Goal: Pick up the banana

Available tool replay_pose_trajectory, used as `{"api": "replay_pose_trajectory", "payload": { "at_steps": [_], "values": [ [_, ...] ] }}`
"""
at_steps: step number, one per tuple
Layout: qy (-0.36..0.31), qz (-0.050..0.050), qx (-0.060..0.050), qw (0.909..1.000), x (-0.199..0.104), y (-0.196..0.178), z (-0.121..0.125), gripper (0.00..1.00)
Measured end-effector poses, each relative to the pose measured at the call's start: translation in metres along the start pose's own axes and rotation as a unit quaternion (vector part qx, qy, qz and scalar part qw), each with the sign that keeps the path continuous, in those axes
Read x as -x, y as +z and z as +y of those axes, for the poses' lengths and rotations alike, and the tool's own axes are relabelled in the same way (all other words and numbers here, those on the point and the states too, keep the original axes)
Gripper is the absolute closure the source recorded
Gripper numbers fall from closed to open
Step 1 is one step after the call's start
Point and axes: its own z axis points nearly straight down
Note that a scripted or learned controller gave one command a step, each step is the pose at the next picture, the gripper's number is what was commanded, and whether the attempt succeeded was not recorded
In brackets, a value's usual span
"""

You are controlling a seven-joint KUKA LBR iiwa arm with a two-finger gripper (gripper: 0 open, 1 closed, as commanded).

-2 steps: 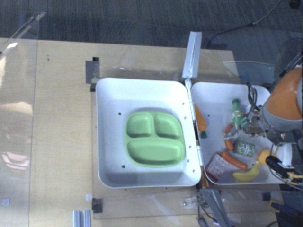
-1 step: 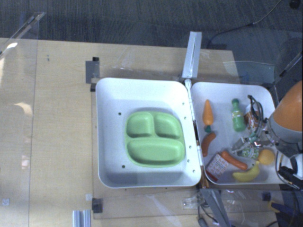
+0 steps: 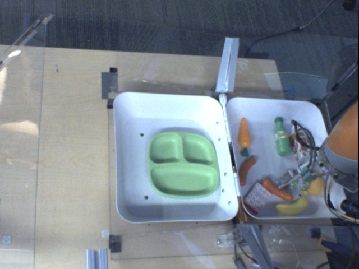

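Banana [image 3: 293, 207]: right bin [image 3: 263, 108] front, touching sausage [image 3: 276, 190]; box [image 3: 257, 196] beside; tool [image 3: 298, 175] above, finger state indiscernible.

A pale wooden bench [image 3: 67, 150] bears two white bins [image 3: 129, 122] side by side.

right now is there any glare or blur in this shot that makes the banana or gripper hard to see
In the camera view, the banana reads clearly against the white right bin, evenly lit with soft shadows; the gripper is a cluttered tangle of wires and metal, too soft to resolve; faint glare streaks cross the clear sheet on the bench; the green tray is sharp.
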Motion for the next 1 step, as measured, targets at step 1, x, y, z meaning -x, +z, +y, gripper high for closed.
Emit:
{"api": "replay_pose_trajectory", "payload": {
  "at_steps": [1],
  "values": [
    [-0.001, -0.002, 0.004, 1.0000, 0.0007, -0.0126, 0.0039, 1.00]
  ]
}}
